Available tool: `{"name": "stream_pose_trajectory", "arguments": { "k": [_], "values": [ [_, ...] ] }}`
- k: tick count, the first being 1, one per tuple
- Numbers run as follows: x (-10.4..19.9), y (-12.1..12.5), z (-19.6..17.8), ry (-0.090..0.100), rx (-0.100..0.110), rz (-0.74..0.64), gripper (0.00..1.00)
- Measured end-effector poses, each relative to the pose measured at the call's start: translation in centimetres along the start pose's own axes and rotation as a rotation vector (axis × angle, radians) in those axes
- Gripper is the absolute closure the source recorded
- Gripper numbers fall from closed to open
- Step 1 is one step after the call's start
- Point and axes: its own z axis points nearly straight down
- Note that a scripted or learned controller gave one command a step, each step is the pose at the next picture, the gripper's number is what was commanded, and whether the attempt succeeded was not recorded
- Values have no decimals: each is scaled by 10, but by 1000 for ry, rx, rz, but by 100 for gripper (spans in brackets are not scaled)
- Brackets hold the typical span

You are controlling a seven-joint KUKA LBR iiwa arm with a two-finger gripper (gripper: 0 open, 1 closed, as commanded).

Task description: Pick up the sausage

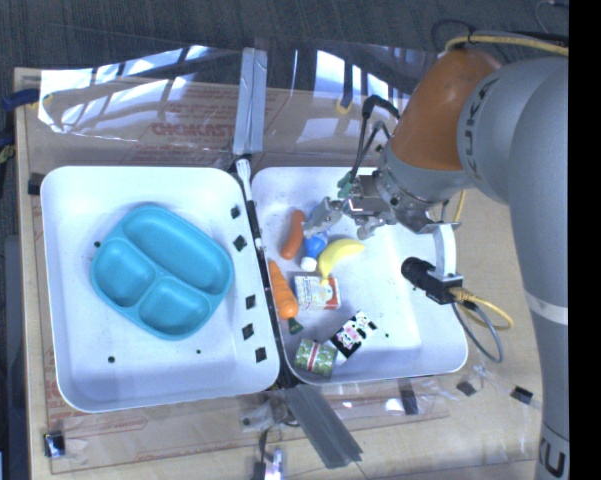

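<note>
From the camera view above the bench: sausage lying near the top left of the right bin, close to the divider wall, tilted roughly upright, untouched and not lifted. Pincer hovering just right of it, above the blue-capped bottle and banana; cannot tell whether apart or together, nothing visibly clamped. Judged early in the task: approach under way, grasp and lift not yet done. Tight quarters around the target: carrot just below along the same wall, bottle touching or nearly touching on the right, small carton beyond. Little room between sausage and bin wall on the left, so likely risk of scraping the rim or nudging the bottle. Freer floor along the right side of that bin, apart from the green can and cow-print toy near the lower edge. Left bin carrying a blue divided plate, well apart from the work.
</note>
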Motion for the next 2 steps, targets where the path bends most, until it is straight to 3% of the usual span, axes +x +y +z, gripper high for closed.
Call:
{"name": "stream_pose_trajectory", "arguments": {
  "k": [1, 2],
  "values": [
    [25, -18, 104, -12, -6, 84, 0],
    [9, 55, 112, -4, -3, -246, 0]
  ]
}}
